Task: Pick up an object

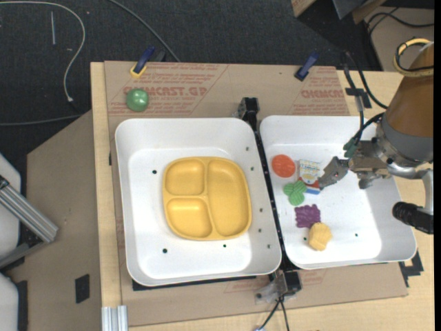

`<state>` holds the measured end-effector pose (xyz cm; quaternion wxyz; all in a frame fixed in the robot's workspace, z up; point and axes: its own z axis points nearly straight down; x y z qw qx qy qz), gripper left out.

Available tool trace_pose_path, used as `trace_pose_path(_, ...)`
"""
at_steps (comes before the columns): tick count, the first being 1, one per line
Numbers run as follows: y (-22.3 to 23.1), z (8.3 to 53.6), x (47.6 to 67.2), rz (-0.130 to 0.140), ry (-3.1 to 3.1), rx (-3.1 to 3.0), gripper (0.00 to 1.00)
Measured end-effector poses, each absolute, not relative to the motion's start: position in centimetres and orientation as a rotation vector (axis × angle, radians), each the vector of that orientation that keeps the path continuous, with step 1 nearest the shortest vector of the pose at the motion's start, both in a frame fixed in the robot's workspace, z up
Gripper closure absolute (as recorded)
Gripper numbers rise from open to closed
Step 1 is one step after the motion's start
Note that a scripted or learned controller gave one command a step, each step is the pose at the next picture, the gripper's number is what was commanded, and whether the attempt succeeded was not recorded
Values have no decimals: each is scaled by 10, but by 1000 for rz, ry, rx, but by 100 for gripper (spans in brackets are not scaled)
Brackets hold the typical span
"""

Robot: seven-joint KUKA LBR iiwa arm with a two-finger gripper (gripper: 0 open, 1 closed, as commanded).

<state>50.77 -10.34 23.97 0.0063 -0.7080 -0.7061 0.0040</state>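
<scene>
In the right bin (365,226) lie several small toys: an orange-red ball (282,165), a green piece (295,192), a purple grape cluster (308,215), a yellow lump (319,236) and a small white packet (309,170) with a blue bit under it. My gripper (329,176) reaches in from the right and hangs just right of the white packet, its dark fingers angled down to the left. Nothing shows between the fingers. The left bin (138,185) holds a yellow divided plate (207,197).
A green ball (138,100) rests on the cardboard beyond the left bin. Blue clamps (142,62) (306,67) grip the board's far edge. A black clip (248,107) sits between the bins at the back. Cables run near the arm at right.
</scene>
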Motion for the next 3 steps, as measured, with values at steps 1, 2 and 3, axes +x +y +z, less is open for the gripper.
trace_pose_path(1,-103,246,510,0,-2220,-2219,0)
trace_pose_path(2,-98,195,503,5,-2216,-2216,0)
trace_pose_path(3,-102,137,494,6,-2214,-2217,0)
